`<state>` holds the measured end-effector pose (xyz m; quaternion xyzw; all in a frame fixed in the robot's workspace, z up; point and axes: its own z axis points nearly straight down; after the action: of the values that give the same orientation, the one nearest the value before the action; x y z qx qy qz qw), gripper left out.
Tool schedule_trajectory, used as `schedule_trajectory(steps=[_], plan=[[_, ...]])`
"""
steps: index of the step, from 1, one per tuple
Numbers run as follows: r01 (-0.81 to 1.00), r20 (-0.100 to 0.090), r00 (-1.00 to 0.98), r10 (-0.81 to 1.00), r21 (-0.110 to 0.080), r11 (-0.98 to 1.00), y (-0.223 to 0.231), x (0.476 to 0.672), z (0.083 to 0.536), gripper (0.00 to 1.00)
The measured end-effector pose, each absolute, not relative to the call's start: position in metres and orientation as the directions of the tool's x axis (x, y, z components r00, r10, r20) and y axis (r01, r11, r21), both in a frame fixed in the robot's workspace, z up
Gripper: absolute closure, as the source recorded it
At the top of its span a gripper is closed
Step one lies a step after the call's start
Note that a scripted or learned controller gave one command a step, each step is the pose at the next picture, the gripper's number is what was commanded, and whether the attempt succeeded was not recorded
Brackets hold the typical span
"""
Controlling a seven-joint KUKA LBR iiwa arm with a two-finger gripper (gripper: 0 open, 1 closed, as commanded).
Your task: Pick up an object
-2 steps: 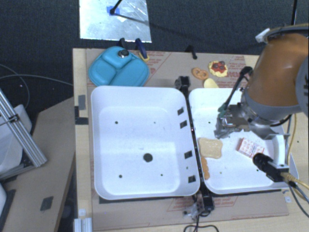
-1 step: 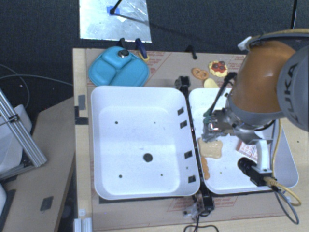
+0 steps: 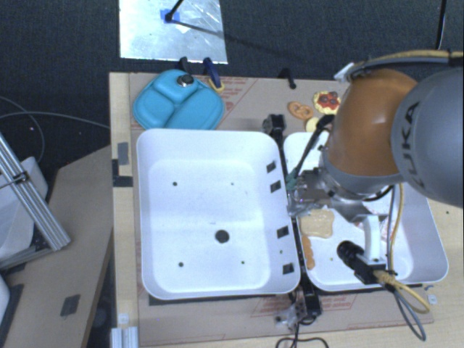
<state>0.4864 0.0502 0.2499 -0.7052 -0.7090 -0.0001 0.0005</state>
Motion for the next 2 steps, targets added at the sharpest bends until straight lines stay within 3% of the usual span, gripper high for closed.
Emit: schedule_trajectory(steps=[1, 2], plan=[[1.000, 0.005, -0.008, 1.000, 0.021, 0.008, 0.069, 0.497, 0.406, 1.00], [1.000, 0.003, -0.005, 1.000, 0.017, 0.005, 0.057, 0.491, 0.514, 1.00]])
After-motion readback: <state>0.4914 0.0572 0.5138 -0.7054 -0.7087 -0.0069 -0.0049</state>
